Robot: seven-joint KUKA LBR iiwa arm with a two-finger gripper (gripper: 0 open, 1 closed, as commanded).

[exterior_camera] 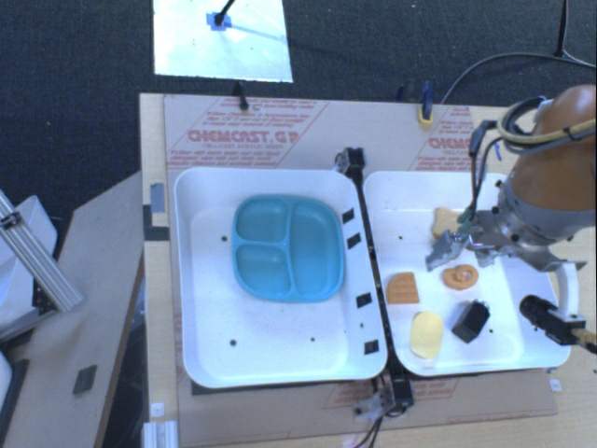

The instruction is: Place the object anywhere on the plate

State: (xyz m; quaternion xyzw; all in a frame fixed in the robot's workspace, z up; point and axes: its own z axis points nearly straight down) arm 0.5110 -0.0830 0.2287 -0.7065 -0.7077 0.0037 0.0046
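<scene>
Arm (550, 171) reached in from the right, wrist bent low; tool (446, 250) pointed left, hanging over the right bin.

The arm (560, 157) is cut off by the right edge. Its tool (451, 247) partly covers a tan piece (445, 220) in the right bin (401, 194); whether its fingers are parted is unclear.
</scene>
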